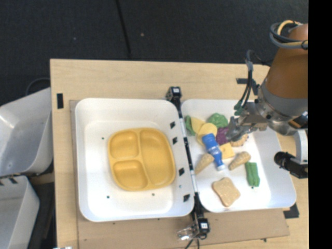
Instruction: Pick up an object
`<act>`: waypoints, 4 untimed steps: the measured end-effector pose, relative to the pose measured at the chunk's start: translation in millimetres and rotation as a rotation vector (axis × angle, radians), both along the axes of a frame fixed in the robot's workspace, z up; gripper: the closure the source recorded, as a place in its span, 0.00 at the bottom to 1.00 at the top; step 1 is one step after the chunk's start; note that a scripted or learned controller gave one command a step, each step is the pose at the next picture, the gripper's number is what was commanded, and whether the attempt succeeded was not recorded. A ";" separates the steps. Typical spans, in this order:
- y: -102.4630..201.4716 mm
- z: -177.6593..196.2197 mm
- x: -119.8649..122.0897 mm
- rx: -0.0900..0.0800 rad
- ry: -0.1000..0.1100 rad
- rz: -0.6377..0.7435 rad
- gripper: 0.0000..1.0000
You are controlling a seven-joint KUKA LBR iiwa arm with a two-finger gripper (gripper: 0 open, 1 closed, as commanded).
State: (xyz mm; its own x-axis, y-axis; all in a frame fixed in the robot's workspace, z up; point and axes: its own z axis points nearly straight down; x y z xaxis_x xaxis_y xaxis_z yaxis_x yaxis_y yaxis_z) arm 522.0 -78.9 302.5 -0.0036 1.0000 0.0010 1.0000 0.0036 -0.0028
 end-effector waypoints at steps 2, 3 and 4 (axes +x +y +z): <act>68.7 7.3 1.4 -0.002 -0.003 0.000 1.00; 130.4 71.3 -0.4 -0.001 -0.006 0.001 1.00; 128.2 68.9 -0.6 -0.002 -0.003 -0.002 0.00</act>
State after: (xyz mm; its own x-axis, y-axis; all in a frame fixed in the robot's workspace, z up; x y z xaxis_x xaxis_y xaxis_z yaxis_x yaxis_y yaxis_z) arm 521.3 49.3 371.4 -0.0021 1.0000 -0.0013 1.0000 0.0021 0.0001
